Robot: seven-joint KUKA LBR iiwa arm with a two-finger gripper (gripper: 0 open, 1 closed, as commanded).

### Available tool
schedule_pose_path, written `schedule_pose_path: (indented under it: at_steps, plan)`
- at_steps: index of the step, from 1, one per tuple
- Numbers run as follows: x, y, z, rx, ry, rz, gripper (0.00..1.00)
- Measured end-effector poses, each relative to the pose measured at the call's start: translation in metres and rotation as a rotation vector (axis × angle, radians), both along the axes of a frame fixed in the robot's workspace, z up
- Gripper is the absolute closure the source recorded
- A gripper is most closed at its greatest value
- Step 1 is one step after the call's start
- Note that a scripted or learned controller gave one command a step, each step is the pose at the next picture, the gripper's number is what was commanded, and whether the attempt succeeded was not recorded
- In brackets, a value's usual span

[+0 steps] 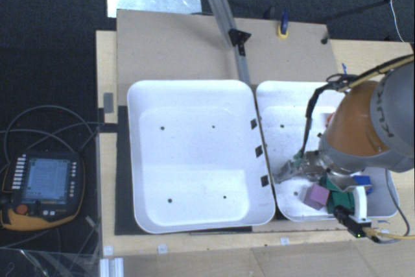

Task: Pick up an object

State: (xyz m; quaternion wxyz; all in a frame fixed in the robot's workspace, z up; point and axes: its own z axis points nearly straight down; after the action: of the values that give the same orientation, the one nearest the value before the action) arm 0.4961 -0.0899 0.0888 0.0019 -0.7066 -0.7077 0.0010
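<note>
My arm reaches in over the right bin (280,115) and covers much of it. The gripper (292,170) shows as a grey metal tip low over the bin floor, close to the bin's left wall. A purple block (317,196) lies near the front of the bin, just right of the gripper and apart from it. Beside the block, a green object (337,195) and a blue one (362,182) are partly hidden under the wrist. At the arm's left edge, a small red and white thing (327,120) peeks out further back.
The left bin (188,97) adjoins the right one along a shared wall with black clips (259,151). A slanted metal pole (220,6) rises behind the bins. A teach pendant (42,188) with cables lies on the floor at the left.
</note>
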Motion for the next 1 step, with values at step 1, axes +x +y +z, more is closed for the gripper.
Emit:
schedule_pose_path:
  at_steps: [1]
  plan:
    - [0.0022,-0.0003,0.0135,-0.001,-0.007,0.002,1.00]
